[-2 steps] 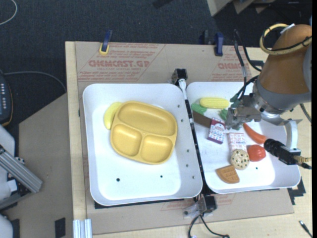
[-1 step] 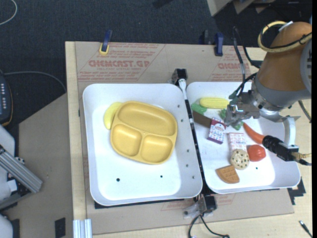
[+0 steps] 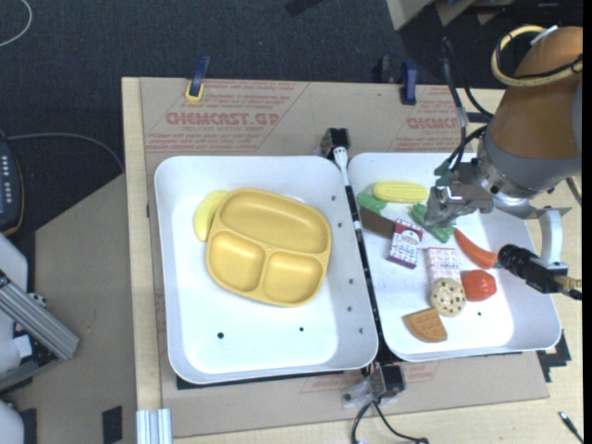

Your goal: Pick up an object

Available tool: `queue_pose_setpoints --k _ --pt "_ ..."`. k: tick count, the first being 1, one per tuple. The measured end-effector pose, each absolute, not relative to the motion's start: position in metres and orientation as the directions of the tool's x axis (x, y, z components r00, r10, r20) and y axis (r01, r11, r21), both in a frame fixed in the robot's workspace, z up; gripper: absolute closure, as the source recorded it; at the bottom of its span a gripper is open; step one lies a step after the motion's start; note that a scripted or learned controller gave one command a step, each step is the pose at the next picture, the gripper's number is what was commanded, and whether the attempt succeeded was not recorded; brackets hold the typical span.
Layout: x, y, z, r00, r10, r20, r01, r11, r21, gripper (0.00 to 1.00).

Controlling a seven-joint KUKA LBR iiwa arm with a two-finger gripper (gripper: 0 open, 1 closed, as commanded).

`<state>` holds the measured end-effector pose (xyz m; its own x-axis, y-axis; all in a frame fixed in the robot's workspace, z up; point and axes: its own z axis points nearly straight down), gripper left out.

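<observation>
Claw low in the right bin, around 11 o'clock of that bin's floor, sitting over a green item just below the toy corn cob. Jaw opening can't be read from this slanted view, and nothing is visibly pinched, so grip state: cannot tell.

Pick candidates all crowd the right bin. Corn at 11 o'clock; a dark brown piece at 9 o'clock of the claw, near the divider; small pink-and-white carton at 7 o'clock of the claw; a second printed box below it; orange-red carrot-like piece at 5 o'clock; red tomato-like piece, cookie and tan cracker toward the bin's front.

Left bin carries a yellow divided tray with a yellow piece tucked at its 10 o'clock edge. Both bins rest on the surface.

Risks, judged: clutter is tight near the claw, so closing may catch corn and green item together, or nudge one aside and come up empty. Green item looks flat and low, likely to slip. A black fitting on the arm hangs near the carrot piece and could knock it on lift.
</observation>
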<state>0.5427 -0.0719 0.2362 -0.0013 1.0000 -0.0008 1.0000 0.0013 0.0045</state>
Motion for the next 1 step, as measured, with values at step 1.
queue_pose_setpoints --k 1 --pt "0.5362 -0.0737 0.2329 0.000 1.000 0.001 1.000 0.000 -0.002 1.00"
